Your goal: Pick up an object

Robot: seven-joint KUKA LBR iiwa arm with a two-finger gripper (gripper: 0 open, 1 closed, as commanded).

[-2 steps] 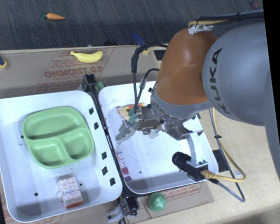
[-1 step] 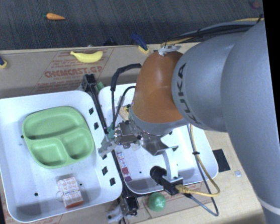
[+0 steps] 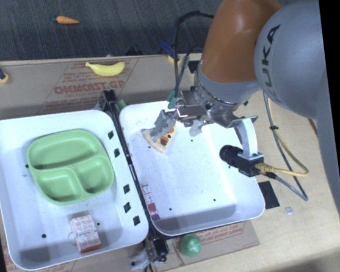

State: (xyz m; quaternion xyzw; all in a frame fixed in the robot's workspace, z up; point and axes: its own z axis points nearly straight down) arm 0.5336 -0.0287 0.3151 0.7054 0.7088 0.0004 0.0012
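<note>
A small pizza-slice toy (image 3: pixel 157 140), cream with orange and red marks, is in the far left part of the right bin (image 3: pixel 227 199). My gripper (image 3: pixel 166 124) is directly over its upper right edge and looks to be touching it. The grey arm with its orange band reaches in from the right and hides the bin's far right corner. In the left bin (image 3: pixel 9 201) a green divided tray (image 3: pixel 69 166) lies flat, and a small red and white packet (image 3: pixel 84 232) sits near the front wall.
A yellow banana (image 3: pixel 106 67) lies on the cardboard behind the bins, and a green ball (image 3: pixel 190 244) rests in front of the right bin. A black divider (image 3: pixel 127 162) runs between the bins. A black sensor and yellow cable (image 3: pixel 247 163) hang over the right bin's right side.
</note>
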